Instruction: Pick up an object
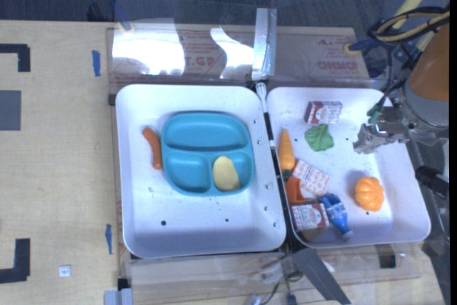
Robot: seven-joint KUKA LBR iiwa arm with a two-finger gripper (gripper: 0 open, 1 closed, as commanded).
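Note:
My gripper hangs over the right part of the right bin, above bare white floor. Nothing shows between its tips. An orange pumpkin-like toy lies just below it in the view, and a green leafy piece lies to its left. A red and white carton sits near the bin's far side. By the left wall there is an orange carrot. Red and white packets and a blue bottle lie toward the near edge.
The left bin holds a blue divided plate with a yellow oval piece in its lower right compartment. An orange-red sausage shape lies left of the plate. A clear sheet and cardboard stand behind the bins.

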